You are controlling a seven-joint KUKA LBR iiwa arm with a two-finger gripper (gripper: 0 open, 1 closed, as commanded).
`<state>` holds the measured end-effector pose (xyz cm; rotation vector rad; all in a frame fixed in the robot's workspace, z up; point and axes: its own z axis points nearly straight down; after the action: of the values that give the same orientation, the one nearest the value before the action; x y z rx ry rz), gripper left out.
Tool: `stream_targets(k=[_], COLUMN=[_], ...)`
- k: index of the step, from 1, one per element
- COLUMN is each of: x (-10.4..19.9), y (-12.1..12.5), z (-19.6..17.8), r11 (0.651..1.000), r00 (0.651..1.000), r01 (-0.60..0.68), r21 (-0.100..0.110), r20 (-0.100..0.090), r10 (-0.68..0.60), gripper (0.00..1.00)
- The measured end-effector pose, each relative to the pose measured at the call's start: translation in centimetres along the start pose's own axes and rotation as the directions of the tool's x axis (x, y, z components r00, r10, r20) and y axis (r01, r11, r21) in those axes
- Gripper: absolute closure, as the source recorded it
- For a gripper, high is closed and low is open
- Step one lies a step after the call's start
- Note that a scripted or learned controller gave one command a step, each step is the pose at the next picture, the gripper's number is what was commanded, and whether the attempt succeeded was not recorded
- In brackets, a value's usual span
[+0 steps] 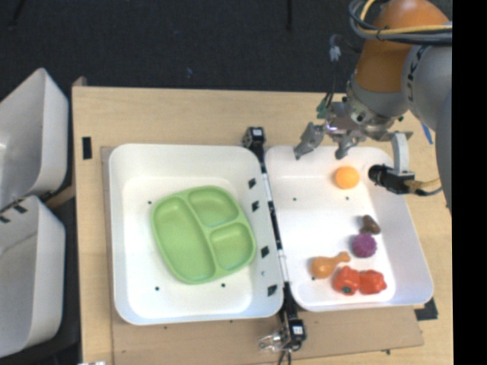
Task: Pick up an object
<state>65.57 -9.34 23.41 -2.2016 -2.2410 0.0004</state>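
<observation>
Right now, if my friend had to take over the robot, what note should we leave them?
Gripper: open, holding nothing, up above the back edge of the right bin.
Right bin holds: an orange ball nearest the gripper, a small brown thing, a purple ball, an orange pear-shaped toy and a red toy.
Left bin: a green divided plate.
Done: nothing picked up yet.
Left: lower onto one thing, probably the orange ball, close and lift.

Grey arm with orange band, entering from right, wrist angled down-left, pincer (326, 147) fingers spread apart, nothing between them
</observation>
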Motion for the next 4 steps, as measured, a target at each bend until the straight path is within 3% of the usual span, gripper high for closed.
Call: stream_targets(k=[1,4], x=[0.0,-1.8], y=[0.1,0.9], z=[0.0,13.5], r11=[1.0,1.0], r00=[1.0,1.0], r01=[0.0,-0.02], r21=[-0.002,0.001], r20=[0.001,0.002], r10=[0.0,0.02], gripper=[0.0,0.0])
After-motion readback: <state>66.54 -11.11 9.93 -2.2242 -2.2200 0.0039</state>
